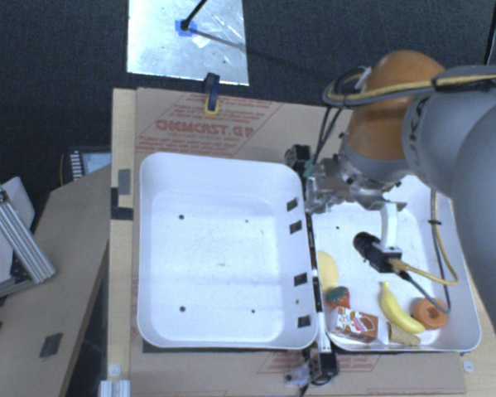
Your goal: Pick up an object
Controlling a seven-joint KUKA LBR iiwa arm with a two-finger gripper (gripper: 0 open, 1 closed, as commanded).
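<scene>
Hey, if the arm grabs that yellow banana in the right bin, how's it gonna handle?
The banana looks like smooth plastic, so probably light, stiff and a bit slippery. Its curve may make it pivot when nudged, likely bumping the orange ring beside it.

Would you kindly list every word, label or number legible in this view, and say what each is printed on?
"CHEMCAST GP": red print on the brown sheet behind the left bin.
More red print on that sheet, near the front edge: too blurred to read.
Small packet in the right bin: markings too small to read.
</scene>
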